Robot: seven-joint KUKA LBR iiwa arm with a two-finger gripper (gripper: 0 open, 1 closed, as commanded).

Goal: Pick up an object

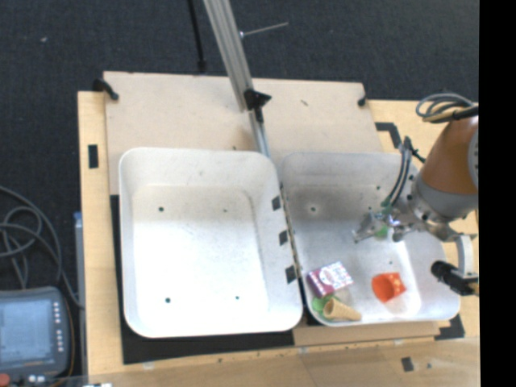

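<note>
In the right bin lie three small things near its front edge: a purple and white packet, a tan cone with a green end, and a red-orange cup-like object. My gripper hangs over the right bin's middle, above and a little left of the red-orange object and to the right of and behind the packet. Nothing shows between it and the bin floor.
The left bin sits beside the right one, sharing a divider edge with black clips. A slanted metal pole rises from behind the bins. The arm's orange band is at the right. A pendant screen lies off the bench, lower left.
</note>
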